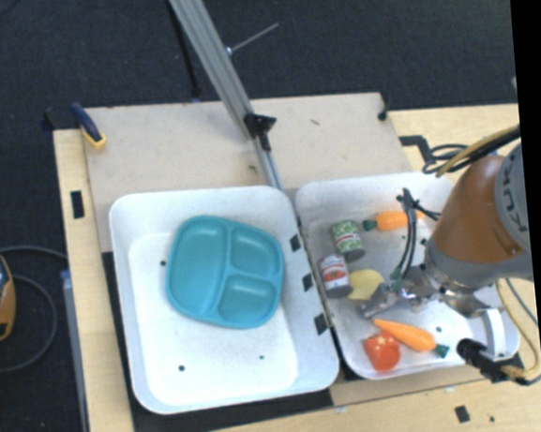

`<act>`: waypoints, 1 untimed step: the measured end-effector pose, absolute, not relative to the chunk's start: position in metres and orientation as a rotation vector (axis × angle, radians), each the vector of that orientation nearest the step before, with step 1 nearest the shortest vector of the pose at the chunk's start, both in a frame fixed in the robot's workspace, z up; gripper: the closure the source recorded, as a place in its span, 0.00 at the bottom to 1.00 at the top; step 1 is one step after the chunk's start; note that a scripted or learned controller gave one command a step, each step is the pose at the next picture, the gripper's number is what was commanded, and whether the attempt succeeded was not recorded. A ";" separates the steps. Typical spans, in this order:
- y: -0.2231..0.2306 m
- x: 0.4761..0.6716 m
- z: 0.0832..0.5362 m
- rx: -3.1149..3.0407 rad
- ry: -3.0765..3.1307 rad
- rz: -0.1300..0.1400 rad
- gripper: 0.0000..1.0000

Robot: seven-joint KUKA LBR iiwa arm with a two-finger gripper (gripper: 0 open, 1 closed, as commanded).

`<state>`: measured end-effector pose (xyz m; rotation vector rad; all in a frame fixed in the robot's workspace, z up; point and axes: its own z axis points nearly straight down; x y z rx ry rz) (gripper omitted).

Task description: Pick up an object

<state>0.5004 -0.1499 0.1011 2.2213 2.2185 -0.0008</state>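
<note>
Guessing the gripper (383,296), fingers' state too murky to call, could bump the yellow lemon (365,283) sideways, honestly.

Arm (483,229) is showing a broad orange band over a grey body. Black cables are running along it. White part is sitting at its base end.

A blue-handled clamp (87,125) grips the bench's (189,142) back left corner.
</note>
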 end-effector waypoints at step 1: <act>-0.153 0.503 0.115 2.221 2.203 0.005 1.00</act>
